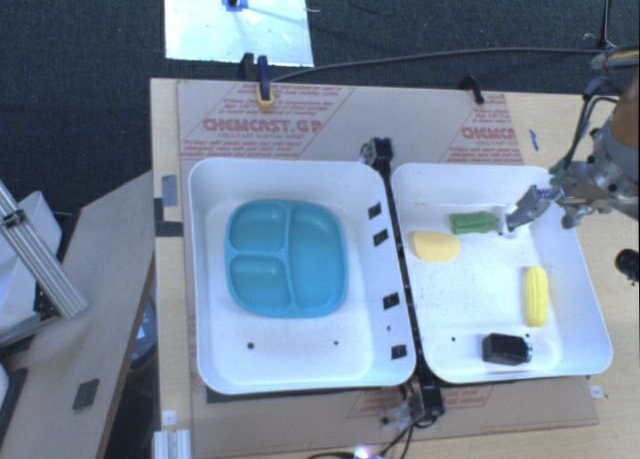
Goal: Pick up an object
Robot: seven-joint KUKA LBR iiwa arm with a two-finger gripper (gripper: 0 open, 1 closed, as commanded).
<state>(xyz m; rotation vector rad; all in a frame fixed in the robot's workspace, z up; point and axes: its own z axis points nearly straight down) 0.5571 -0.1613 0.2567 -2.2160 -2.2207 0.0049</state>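
A: The green block (473, 222) looks like the thing to go for. It lies in the right bin (570, 367), toward that bin's far side, with its long axis running roughly left to right across the camera view.

B: And the gripper (518, 217)?

A: Just beside the green block's right end, coming in from the right. The block stretches away to the left of the fingertips, so its long axis points nearly straight at the gripper rather than lying across it.

B: Are the fingers (527, 207) apart or together?

A: I cannot tell. They show as one pale slanted shape, and no gap can be made out. Nothing is visibly between them, so I would not call it a hold.

B: What else sits near the green block?

A: A yellow oval piece (436, 245) lies just beside its left end, a little nearer the camera. A yellow corn cob (537, 295) lies well apart, nearer the camera and to the right, standing lengthwise front to back. A black object (506, 349) is farther still, by the near wall.

B: So the coming move?

A: My guess: the gripper would need to shift left over the block's middle and close across its short width.
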